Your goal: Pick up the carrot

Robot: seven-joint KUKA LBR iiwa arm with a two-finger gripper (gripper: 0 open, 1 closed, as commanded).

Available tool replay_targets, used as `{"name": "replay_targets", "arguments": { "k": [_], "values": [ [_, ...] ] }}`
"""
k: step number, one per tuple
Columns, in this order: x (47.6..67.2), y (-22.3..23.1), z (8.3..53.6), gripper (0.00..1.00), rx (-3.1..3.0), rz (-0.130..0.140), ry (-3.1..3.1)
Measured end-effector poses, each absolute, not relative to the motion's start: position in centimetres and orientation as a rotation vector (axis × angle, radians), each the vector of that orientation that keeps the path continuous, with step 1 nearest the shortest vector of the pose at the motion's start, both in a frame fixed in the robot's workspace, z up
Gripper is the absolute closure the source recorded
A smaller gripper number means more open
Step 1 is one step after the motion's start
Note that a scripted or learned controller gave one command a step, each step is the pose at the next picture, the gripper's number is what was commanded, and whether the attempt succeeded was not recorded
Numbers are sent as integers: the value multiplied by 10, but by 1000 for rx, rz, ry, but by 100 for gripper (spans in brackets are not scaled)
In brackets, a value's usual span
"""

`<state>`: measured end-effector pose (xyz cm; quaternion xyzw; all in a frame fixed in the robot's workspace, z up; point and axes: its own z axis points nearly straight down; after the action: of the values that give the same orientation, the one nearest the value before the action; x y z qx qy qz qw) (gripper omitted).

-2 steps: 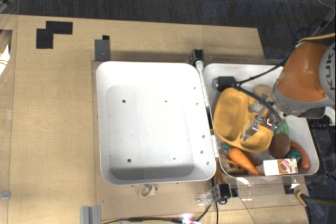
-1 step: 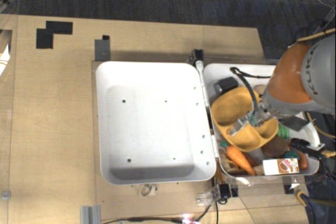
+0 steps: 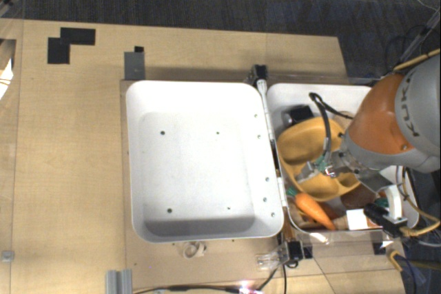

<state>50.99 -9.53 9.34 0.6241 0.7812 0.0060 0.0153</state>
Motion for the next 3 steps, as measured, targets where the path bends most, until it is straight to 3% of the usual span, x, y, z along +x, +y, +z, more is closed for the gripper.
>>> {"name": "replay_targets", "arguments": {
  "k": [1, 2, 3],
  "values": [
    [516, -99, 108, 100, 1921, 23, 2417],
    [491, -76, 224, 100, 1989, 15, 2414],
    [489, -51, 235, 100, 2219, 6, 2215]
  ]
}}
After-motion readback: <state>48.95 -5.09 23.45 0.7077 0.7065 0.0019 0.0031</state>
